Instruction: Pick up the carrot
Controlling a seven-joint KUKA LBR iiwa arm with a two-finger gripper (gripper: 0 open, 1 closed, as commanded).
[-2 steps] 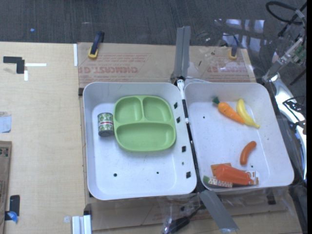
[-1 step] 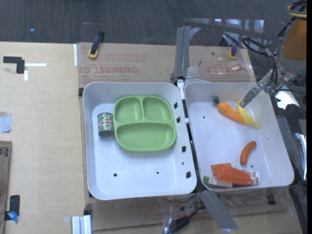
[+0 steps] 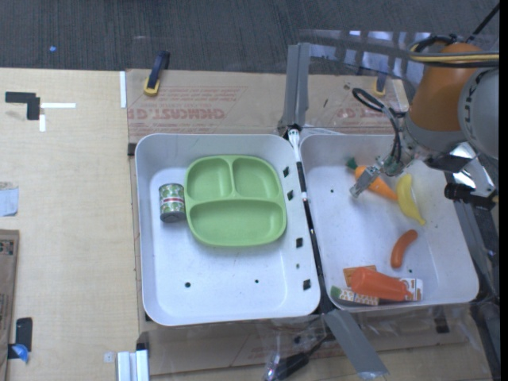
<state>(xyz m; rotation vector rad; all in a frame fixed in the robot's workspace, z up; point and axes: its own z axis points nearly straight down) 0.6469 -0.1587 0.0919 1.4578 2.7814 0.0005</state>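
Note:
The carrot [image 3: 382, 186] is orange with a small green top. It lies in the upper part of the right bin [image 3: 349, 236], just left of a yellow banana [image 3: 409, 198]. My gripper [image 3: 373, 178] comes down from the right on the grey arm with its orange band and sits right over the carrot's left half, covering part of it. The carrot still looks to be resting on the bin floor. I cannot make out whether the carrot is between the gripper's tips.
The right bin also holds a red sausage [image 3: 403, 247] and an orange carton [image 3: 379, 286] near the front wall. In the left bin [image 3: 159, 276] are a green divided plate [image 3: 236, 199] and a small can [image 3: 171, 202]. A divider [image 3: 304, 213] separates the bins.

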